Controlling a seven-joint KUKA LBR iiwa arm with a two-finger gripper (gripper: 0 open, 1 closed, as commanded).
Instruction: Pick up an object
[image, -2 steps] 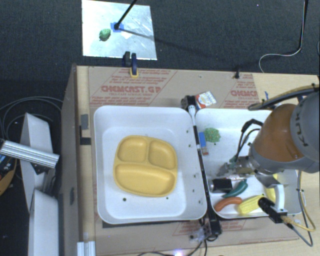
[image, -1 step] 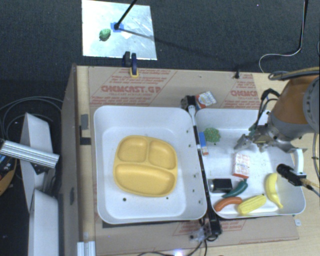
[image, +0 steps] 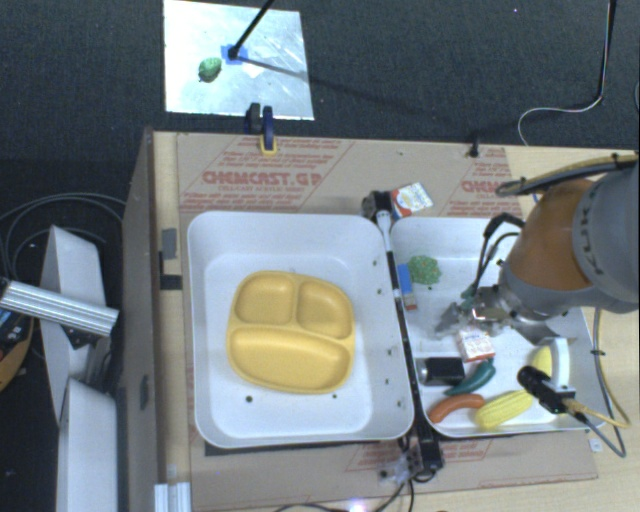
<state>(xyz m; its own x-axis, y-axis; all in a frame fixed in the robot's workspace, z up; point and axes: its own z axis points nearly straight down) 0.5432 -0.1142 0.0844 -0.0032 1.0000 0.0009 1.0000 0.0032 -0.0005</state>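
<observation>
end effector (image: 462, 315) low in right bin (image: 452, 238)

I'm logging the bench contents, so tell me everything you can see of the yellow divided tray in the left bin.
The yellow divided plastic tray lies flat and right way up, near the middle of the left shallow white bin. It is rounded, smooth and slightly glossy, with three compartments: two smaller ones along its far side and one long one along its near side, split by raised ridges. It touches only the bin floor.
</observation>
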